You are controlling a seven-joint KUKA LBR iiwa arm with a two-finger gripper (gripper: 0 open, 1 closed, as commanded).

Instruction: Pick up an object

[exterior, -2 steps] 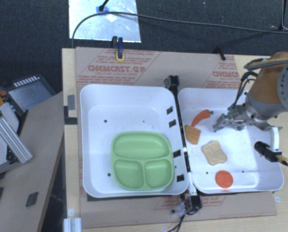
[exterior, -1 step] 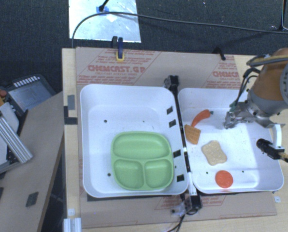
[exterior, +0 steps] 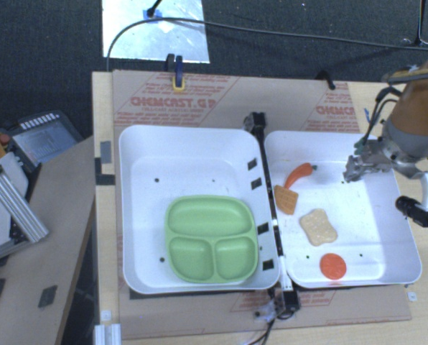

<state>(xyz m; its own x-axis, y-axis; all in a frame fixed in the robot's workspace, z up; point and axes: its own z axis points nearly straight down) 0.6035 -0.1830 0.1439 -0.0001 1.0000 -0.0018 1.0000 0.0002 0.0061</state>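
Orange carrot-shaped toy (exterior: 299, 174) is approached by grey two-finger gripper (exterior: 353, 169); jaw state cannot be told; descent is judged next

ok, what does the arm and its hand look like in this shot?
The arm has a grey body with a broad orange band above the wrist. Thin dark cables loop along its left side down toward the hand, a small grey metal unit with darker parts. It's too small to make out any markings.

In the right bin (exterior: 386, 214), 4 items crowd the left half: carrot (exterior: 298, 174), cracker (exterior: 286, 199), biscuit (exterior: 318, 227), tomato slice (exterior: 333, 266). Its right half offers open floor.
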